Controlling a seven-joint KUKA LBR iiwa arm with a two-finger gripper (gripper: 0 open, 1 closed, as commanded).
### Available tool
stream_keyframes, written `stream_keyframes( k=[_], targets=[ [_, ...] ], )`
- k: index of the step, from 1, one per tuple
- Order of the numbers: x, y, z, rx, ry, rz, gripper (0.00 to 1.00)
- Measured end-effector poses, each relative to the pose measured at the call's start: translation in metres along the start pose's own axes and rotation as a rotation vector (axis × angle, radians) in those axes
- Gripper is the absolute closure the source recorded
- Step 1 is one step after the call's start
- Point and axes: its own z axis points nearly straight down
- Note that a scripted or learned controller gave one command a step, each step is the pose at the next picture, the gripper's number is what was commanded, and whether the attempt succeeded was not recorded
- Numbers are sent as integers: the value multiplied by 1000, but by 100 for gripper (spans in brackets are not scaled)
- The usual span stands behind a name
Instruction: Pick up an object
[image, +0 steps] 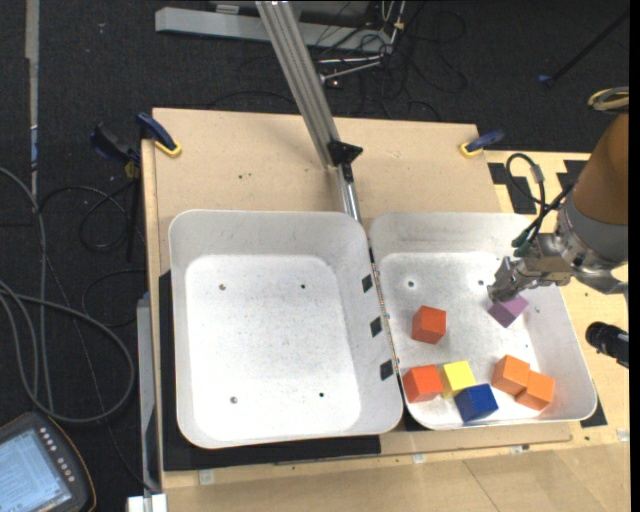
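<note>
Here, the gripper (506, 289) of the grey arm hung low over the right bin (440, 238), its tip directly above a small purple block (507, 311) that lay tilted on the bin's white floor near the right wall. The block was matte lilac, cube-like, with one corner turned toward the camera; it appeared to touch the gripper's tip, though whether the gripper was clenched or released could not be told from this angle. Well apart, an orange cube (429, 324) sat alone mid-bin. Along the near rim stood another orange cube (424, 382), a yellow cube (458, 375) and a blue cube (477, 402), close together, with two orange blocks (524, 381) beside them. The left bin (190, 240) adjoined on the wooden bench (250, 150).
</note>
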Motion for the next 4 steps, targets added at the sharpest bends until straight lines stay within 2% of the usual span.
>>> stream_keyframes(
  k=[2, 4],
  targets=[
    [94, -15, -5, 3, 0, 0, 100],
    [198, -14, 19, 6, 0, -1, 100]
  ],
)
